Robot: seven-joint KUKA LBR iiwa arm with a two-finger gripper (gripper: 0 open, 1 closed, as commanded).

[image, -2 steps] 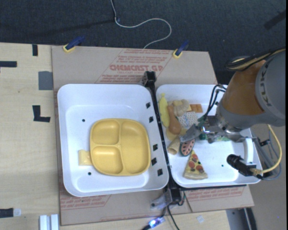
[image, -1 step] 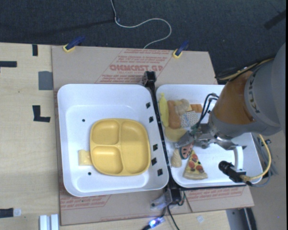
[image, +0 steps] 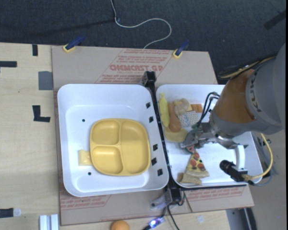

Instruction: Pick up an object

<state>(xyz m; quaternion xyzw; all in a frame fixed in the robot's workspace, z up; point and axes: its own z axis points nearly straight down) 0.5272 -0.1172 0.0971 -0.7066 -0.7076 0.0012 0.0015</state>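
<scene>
Two white bins sit side by side; the pincer (image: 192, 143) hangs low in the right bin (image: 216, 176) above a pizza slice (image: 196, 167), its grip impossible to tell.

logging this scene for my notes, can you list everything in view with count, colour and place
bins: two, white, side by side on cardboard
divided plate: one, yellow, left bin
pale block: one, cream, left bin, beside the plate
pizza slice: one, red-topped, right bin, front
toy food pile: several, yellow, orange, tan, right bin, back
clips: two, blue-yellow, cardboard's far edge
cable: one, white, dark floor
orange ball: one, bottom edge
arm: one, grey and orange, over right bin
gripper: one, dark, above right bin
</scene>
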